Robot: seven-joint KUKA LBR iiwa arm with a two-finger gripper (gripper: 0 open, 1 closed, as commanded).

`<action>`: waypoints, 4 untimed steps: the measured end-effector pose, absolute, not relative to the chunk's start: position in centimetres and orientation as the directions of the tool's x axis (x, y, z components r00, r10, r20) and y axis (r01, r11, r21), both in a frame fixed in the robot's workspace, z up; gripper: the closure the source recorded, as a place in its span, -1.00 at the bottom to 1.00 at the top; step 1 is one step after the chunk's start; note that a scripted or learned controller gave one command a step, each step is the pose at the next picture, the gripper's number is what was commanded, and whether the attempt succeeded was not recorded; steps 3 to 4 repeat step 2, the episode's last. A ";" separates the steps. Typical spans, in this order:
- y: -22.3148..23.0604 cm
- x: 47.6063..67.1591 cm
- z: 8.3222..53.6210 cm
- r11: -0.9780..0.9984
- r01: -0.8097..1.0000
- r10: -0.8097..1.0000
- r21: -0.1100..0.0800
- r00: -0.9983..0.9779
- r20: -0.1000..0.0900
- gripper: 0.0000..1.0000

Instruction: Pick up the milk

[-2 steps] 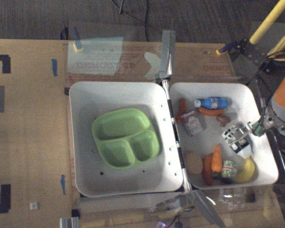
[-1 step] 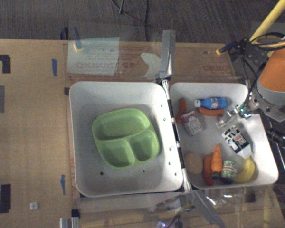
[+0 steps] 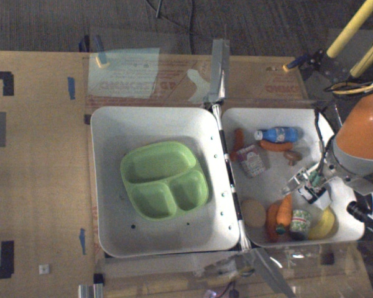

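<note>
The milk (image 3: 253, 162) is a small grey and pink carton lying in the upper left part of the right bin (image 3: 273, 177). My gripper (image 3: 306, 185) hangs over the right side of that bin, to the right of the carton and clear of it. Its fingers stand open with nothing between them. The orange band of the arm (image 3: 359, 136) is at the view's right edge.
Around the milk lie a blue bottle (image 3: 278, 133), an orange sausage (image 3: 276, 146), a red stick (image 3: 238, 139) and a brown piece (image 3: 291, 156). A carrot (image 3: 285, 210), a can (image 3: 299, 223), a banana (image 3: 324, 223) and a potato (image 3: 253, 212) fill the bin's front. The left bin holds a green divided plate (image 3: 166, 179).
</note>
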State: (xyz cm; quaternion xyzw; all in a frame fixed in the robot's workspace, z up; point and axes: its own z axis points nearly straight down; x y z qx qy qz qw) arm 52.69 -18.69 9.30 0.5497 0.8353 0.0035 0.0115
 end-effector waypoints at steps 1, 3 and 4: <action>-19.1 52.8 10.5 0.390 0.921 0.921 0.024 -0.389 -0.024 1.00; -13.9 50.9 18.0 0.216 0.976 0.976 0.002 -0.216 -0.001 1.00; -13.9 50.9 18.0 0.216 0.976 0.976 0.002 -0.216 -0.001 1.00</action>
